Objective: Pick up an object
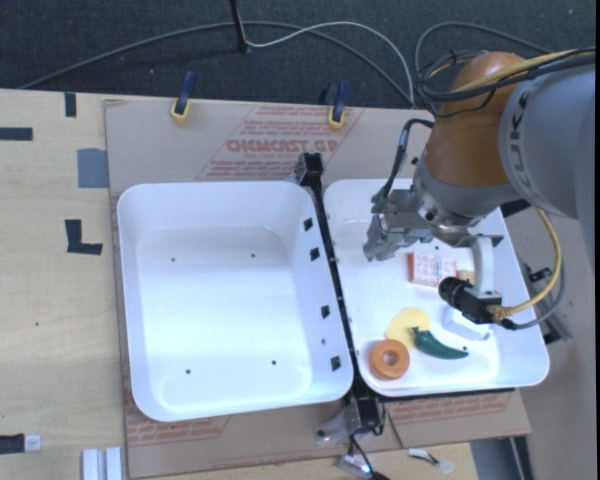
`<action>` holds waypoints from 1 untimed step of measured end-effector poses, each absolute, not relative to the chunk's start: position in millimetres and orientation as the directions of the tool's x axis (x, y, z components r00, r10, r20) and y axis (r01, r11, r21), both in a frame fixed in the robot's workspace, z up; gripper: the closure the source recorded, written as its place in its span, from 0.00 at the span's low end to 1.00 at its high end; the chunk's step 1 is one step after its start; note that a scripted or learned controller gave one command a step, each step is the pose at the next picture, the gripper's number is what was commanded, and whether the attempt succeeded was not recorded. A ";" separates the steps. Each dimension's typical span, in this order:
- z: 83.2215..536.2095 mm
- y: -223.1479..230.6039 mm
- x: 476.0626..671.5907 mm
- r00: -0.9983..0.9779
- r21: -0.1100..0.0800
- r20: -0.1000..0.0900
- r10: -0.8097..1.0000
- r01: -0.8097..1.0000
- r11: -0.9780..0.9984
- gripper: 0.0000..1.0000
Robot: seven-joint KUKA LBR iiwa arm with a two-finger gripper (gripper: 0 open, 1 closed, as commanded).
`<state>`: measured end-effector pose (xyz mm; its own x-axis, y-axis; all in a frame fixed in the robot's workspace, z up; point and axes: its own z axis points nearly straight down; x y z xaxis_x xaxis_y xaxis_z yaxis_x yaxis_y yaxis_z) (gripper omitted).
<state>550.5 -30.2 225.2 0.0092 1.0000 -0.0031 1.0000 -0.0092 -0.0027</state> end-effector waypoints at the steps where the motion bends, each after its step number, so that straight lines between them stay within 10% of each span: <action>1: 226.2 21.9 495.5 -0.004 -0.001 0.001 1.000 1.000 0.004 1.00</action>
<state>495.5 21.9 226.2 -0.0040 1.0000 0.0009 1.0000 0.0040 -0.0010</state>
